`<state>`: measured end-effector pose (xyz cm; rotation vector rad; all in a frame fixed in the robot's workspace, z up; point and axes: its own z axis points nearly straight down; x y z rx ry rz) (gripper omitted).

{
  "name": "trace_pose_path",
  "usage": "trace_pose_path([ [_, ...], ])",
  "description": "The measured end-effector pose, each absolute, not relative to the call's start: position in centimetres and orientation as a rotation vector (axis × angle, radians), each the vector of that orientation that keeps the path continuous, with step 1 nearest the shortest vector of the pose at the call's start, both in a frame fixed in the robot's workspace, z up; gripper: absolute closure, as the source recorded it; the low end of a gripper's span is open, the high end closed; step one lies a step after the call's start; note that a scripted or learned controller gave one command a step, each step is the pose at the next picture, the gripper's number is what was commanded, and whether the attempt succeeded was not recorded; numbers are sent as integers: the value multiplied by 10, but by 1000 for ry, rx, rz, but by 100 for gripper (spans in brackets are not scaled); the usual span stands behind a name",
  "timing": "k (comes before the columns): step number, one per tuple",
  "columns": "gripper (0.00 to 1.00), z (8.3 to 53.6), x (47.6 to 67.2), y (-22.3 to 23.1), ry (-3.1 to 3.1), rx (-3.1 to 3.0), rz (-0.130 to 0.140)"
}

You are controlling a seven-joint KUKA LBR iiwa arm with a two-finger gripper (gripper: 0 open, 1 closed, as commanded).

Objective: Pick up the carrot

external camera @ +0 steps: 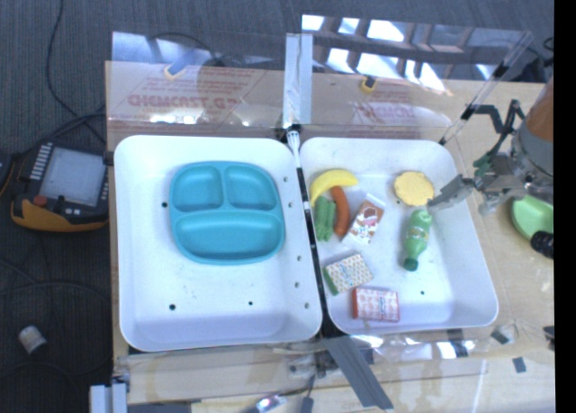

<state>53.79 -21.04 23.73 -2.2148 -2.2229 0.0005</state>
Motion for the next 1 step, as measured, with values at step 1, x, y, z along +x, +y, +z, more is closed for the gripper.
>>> trace_pose_path([
  [1, 0, 193, 508, -224, -2240, -2201, 5],
])
